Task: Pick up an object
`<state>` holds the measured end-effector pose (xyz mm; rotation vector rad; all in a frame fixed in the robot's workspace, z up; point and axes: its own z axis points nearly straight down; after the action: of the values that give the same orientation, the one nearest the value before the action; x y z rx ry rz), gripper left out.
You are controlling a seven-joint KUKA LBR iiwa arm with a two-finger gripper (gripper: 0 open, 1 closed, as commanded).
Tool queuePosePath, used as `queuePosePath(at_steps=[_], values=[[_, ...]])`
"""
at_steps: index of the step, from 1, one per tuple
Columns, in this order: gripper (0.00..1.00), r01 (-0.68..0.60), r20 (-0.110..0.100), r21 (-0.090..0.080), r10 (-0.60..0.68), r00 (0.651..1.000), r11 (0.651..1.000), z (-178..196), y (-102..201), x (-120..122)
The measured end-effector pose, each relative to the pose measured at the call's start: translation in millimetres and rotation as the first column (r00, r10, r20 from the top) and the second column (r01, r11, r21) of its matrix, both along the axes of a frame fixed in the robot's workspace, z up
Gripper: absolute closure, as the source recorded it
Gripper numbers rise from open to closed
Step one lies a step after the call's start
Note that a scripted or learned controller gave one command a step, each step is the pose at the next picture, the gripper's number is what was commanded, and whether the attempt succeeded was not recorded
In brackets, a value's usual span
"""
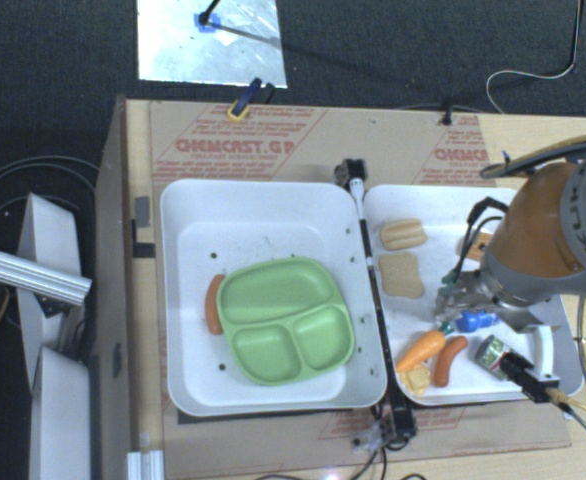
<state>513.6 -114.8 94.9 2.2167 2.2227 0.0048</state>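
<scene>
Because the arm hangs low over the right bin (563,368), what matters for you is how the loose things lie around the gripper (453,300). Its tip sits in the middle of that bin, and its opening is too dark and small to read, so you cannot tell how wide it stands or whether it has hold of anything; nothing is plainly seen gripped.

Nearest is the blue object (473,320), just beside the tip on its lower right, lying roughly level across the view. Below it you have the carrot (420,350) and the red sausage (449,359), both slanting up to the right and near each other, with a small yellow piece (417,378) at their lower ends. The small can (492,352) lies further right, near the bin's front edge.

On the other side of the tip, toward the divider, the tan slice (402,275) lies flat, and the bread roll (403,234) sits beyond it, long axis across the view.

My judgement: the blue object is your shortest reach, only a small shift down and right. The left bin (188,228), with its green tray (283,318) and another sausage (213,303), is well apart.
</scene>
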Motion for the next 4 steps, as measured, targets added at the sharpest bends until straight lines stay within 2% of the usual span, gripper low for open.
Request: queuePosePath(at_steps=[1,2,3,4], values=[[0.00,-0.001,-0.002,0.001,0.001,1.000,1.000,-0.3,0.5,-0.4],[0.00,0.001,-0.004,0.000,-0.001,1.000,1.000,-10.8,27.0,-27.0],[1.00,0.000,0.000,0.000,0.000,1.000,1.000,0.1,27.0,-25.3],[1.00,0.002,-0.001,-0.001,-0.002,1.000,1.000,85.0,5.1,-26.2]])
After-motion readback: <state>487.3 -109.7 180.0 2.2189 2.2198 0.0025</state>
